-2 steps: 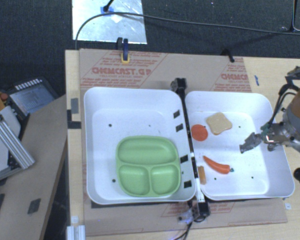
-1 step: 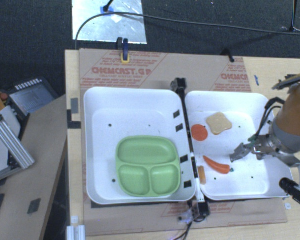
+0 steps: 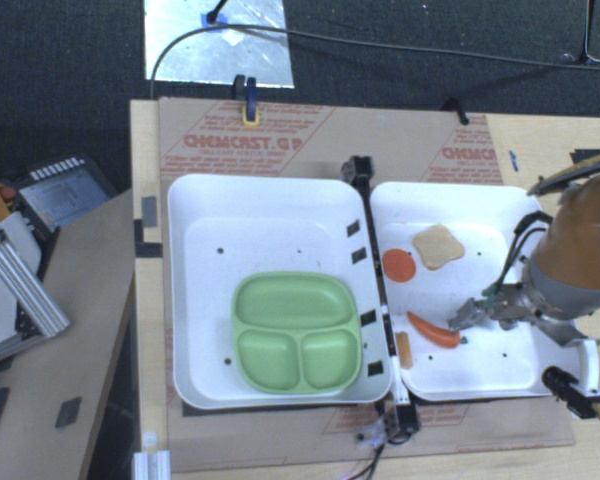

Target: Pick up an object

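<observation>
In the right bin (image 3: 500,203), claw (image 3: 467,316) (grip unclear) — just beside red pepper (image 3: 433,330).

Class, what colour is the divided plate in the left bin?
Light green plate, seen in the camera view.

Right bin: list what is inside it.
In the right bin lie a tan bread slice, a red disc, an orange-red pepper and a small orange piece. The gripper and arm cover part of the floor.
</observation>
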